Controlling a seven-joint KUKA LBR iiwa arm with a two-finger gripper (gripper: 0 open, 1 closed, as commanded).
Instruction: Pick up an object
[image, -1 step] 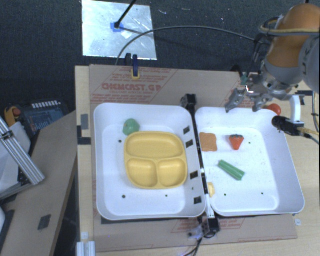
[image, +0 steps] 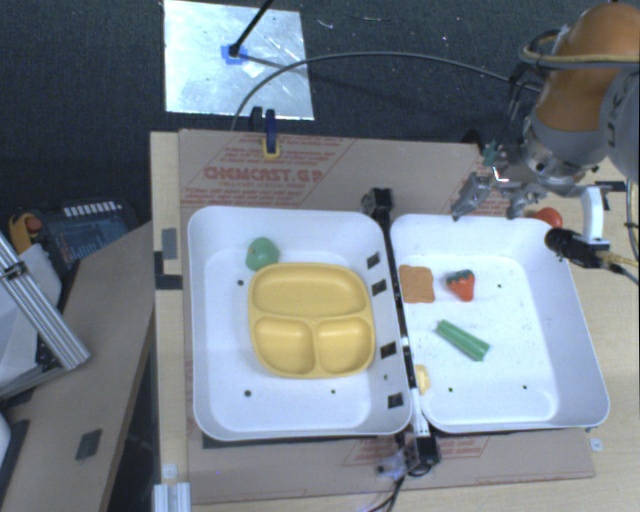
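The gripper (image: 490, 200), open and holding nothing, hangs above the far edge of the right bin (image: 560, 400) on the cardboard-covered bench (image: 330, 165).

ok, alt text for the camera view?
The gripper hangs over the right bin's far edge, above an orange square, a red-orange piece and a green stick. The left bin holds a yellow tray and a green lump.

Grey robot arm with an orange band (image: 592, 38) entering at the far right, wrist angled down and leftward, two-finger metal gripper (image: 490, 203) hanging at the far right, fingers spread apart, nothing between them
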